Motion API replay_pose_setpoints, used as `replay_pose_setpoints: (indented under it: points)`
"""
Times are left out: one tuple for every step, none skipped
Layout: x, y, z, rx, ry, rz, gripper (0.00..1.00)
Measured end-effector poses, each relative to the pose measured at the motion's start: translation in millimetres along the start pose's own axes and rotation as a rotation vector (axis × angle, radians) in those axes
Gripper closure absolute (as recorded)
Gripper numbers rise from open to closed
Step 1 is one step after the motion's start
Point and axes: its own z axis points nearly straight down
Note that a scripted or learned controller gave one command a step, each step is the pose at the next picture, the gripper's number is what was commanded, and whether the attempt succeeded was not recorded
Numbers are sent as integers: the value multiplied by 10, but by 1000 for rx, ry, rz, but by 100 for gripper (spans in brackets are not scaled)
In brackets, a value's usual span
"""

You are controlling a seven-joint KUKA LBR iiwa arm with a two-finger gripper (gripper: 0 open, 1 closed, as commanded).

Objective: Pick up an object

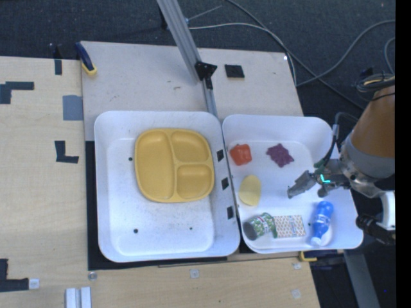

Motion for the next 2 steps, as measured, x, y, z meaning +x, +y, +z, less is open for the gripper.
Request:
replay_pose_setpoints:
  points:
    - [-1, 6, -7, -2, -1, 0, 0]
    - [-94, -9, 493, 1, 0, 1, 0]
